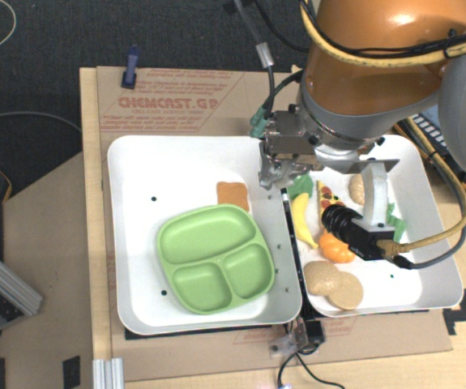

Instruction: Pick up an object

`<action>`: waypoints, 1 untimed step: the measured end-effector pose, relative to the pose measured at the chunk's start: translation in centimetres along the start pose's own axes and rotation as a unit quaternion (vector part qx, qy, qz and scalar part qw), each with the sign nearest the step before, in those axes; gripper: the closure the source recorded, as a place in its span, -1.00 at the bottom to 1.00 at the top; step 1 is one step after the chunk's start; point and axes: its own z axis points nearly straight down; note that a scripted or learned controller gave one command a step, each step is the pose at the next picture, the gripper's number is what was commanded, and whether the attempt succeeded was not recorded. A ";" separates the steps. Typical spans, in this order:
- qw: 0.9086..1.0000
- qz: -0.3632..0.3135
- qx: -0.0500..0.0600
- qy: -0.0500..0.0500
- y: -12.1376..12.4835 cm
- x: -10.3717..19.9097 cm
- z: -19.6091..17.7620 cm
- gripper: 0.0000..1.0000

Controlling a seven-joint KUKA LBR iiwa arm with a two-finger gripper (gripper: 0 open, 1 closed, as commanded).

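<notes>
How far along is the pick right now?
Done: the arm is over the right bin, its gripper low near the banana. In hand: nothing visibly gripped. Left: grasp and lift; the orange and cookies lie in the bin.

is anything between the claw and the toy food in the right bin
Nothing visible stands between them. The claw hangs at the inner edge of the right bin, right above the banana. Other pieces crowd close beside the banana: an orange piece and two tan round pieces.
</notes>
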 end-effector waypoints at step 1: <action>1.000 0.000 -0.001 0.000 0.1 0.0 -1.0 1.00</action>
